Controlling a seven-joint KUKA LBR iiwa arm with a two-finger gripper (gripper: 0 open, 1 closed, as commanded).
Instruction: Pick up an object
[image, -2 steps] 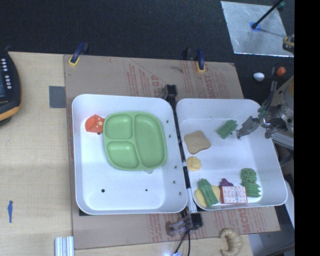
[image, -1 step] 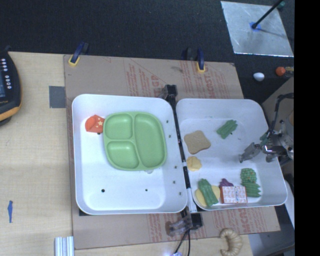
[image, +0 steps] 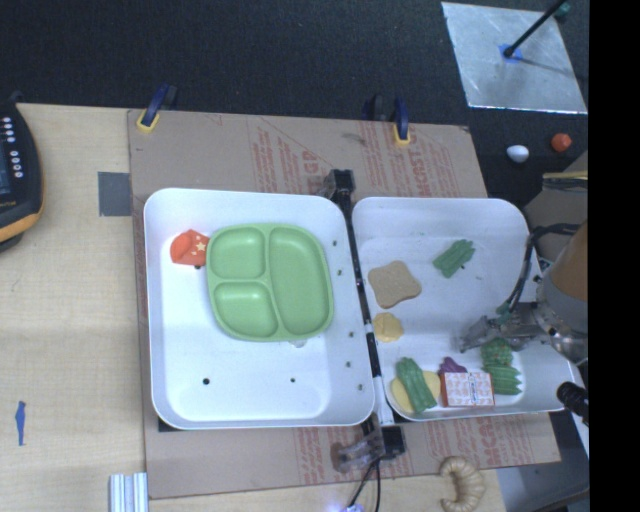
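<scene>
Green toy (image: 499, 366) just beside gripper (image: 487, 331) in right bin (image: 440, 215): approach slowly, center over it, avoid carton (image: 467, 388). Finger state impossible to tell.

A pale wooden tabletop (image: 70, 330) is filling the left and lower part of the view, with a brown cardboard sheet (image: 250, 160) lying on it, held at its far edge by a yellow clamp (image: 152, 108) and a blue clamp (image: 400, 120). Beyond the tabletop, dark carpet (image: 280, 45) is stretching across the top, and a pale grey floor patch (image: 515, 55) is catching light at the upper right.
</scene>
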